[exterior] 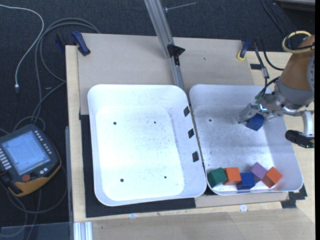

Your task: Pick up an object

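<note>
Gripping a blue block (pixel 255 122), my gripper (pixel 253 115) hangs over the upper middle of the right bin (pixel 220 104), fingers pinched on the block's top so that it sits tilted between them, seemingly raised off the white floor. Behind it my wrist runs up and right to the orange band, and the arm is cut off at the frame's right side. Exactly how the fingertips meet the block is hard to make out; they blur into grey metal. Along the bin's lower edge lie a green block (pixel 217 176), an orange block (pixel 233 174), a dark blue block (pixel 246 180), a purple block (pixel 259 170) and another orange block (pixel 273 176), close together. Just beside it is the left bin (pixel 100 104).
</note>
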Controlling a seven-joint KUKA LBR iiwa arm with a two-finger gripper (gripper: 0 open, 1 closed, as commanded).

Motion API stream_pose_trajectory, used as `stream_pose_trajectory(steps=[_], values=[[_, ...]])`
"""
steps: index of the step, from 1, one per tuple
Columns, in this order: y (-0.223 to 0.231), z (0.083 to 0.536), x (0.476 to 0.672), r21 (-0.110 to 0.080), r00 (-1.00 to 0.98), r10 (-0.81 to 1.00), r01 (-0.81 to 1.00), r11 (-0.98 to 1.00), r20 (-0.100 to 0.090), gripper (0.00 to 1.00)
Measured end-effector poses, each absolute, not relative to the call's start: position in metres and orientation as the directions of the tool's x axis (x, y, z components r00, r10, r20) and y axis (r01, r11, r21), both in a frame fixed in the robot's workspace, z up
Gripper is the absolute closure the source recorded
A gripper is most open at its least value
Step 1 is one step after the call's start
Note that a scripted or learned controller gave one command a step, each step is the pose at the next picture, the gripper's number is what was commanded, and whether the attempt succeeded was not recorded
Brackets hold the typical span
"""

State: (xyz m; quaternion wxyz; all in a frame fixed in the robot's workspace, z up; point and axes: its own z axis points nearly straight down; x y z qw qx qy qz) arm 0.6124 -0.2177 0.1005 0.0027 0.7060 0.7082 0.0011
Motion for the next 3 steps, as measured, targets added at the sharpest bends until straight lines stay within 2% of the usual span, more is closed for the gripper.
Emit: stream_pose_trajectory(steps=[1,2,3], values=[[-0.218,0.112,0.611,0.004,-0.003,1.0,1.0,0.003,-0.002,1.0],[-0.184,0.099,0.608,-0.003,-0.003,1.0,1.0,0.003,0.002,1.0],[-0.104,0.153,0.599,0.002,-0.009,1.0,1.0,0.009,0.005,1.0]])
